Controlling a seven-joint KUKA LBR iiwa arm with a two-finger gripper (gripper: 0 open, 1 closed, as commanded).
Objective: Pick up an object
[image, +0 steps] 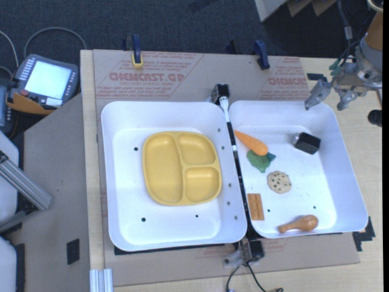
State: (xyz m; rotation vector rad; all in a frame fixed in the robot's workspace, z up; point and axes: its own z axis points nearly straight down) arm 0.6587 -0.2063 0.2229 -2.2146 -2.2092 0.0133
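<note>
The end effector (331, 96) is held open and empty above the far edge of the right bin (346, 163), ready to drop. Five small things are kept there for picking: one carrot (251, 142), one black block (306, 143), one cookie (279, 182), one cracker (255, 206), one drumstick (299, 224). One yellow plate (181, 166) is laid in the left bin (121, 163).

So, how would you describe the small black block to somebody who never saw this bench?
Look in the right white bin, toward its far corner. There lies the small black block, apart from the orange carrot and round cookie. It alone is dark and boxy.
</note>
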